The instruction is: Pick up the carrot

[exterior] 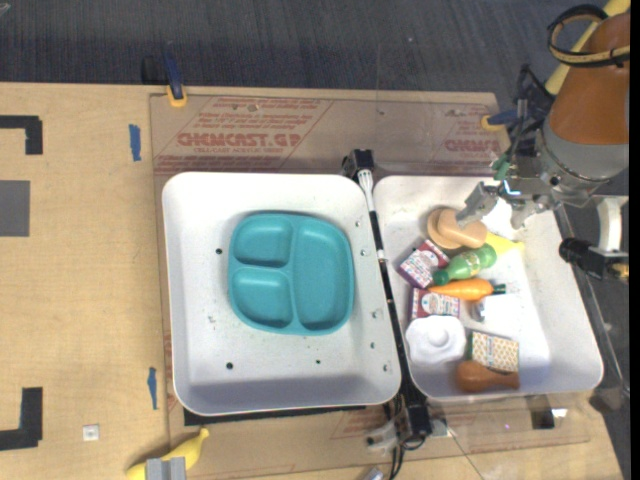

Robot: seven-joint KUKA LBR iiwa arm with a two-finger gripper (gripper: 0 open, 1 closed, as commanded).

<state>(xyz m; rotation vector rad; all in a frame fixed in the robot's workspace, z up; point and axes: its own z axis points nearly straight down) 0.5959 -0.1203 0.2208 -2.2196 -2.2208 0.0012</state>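
Hovering over the back of the right bin [570, 298], the tool [497, 196] is seen with its fingers spread, nothing between them. A tan wooden piece [455, 230] lies just beneath it. The carrot [464, 289] rests further forward in the same bin, beside a green bottle [470, 264]. A teal divided tray [293, 273] is held in the left bin [190, 268].
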